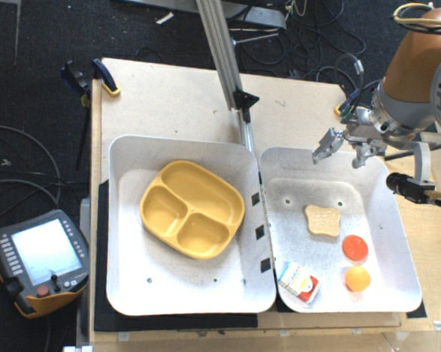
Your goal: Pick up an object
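Observation:
My gripper (343,152) hangs over the far edge of the right bin (398,221), open, with nothing between its fingers. In that bin lie a tan slice of toast (323,221), a red round piece (355,248), a small orange ball (357,278) and a small white and red carton (299,281) near the front edge. All of them sit well in front of the gripper. A yellow divided plate (192,208) lies in the left bin (123,277).
A slanted metal pole (223,47) rises from between the bins at the back. A black and yellow clamp (92,76) grips the bench's far left corner. A teach pendant (40,260) lies on the floor at left. Cables trail behind the bench.

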You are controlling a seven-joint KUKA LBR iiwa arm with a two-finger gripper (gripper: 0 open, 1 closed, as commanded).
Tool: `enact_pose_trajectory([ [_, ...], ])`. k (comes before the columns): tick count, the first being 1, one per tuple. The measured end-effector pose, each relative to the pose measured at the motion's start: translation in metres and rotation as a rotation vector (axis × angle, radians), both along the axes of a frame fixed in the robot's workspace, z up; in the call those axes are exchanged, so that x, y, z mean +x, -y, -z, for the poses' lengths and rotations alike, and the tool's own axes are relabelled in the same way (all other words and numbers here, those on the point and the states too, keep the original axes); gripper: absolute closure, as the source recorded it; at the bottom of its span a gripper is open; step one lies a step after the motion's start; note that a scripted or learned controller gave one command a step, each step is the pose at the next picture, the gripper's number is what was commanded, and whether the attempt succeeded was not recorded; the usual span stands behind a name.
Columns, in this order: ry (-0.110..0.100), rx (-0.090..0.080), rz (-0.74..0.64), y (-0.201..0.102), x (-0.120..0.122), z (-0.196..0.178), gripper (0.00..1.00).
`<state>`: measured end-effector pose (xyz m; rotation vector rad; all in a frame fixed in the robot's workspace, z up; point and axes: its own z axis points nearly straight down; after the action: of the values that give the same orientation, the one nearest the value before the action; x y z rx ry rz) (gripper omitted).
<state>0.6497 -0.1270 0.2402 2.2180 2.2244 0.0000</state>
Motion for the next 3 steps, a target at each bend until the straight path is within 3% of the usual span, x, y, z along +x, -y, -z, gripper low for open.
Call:
enact_pose_trajectory([
  [1, 0.0, 0.0, 0.0, 0.0, 0.0, 0.0, 0.0],
  [3, -0.005, 0.0, 0.0, -0.014, -0.008, 0.102, 0.0],
])
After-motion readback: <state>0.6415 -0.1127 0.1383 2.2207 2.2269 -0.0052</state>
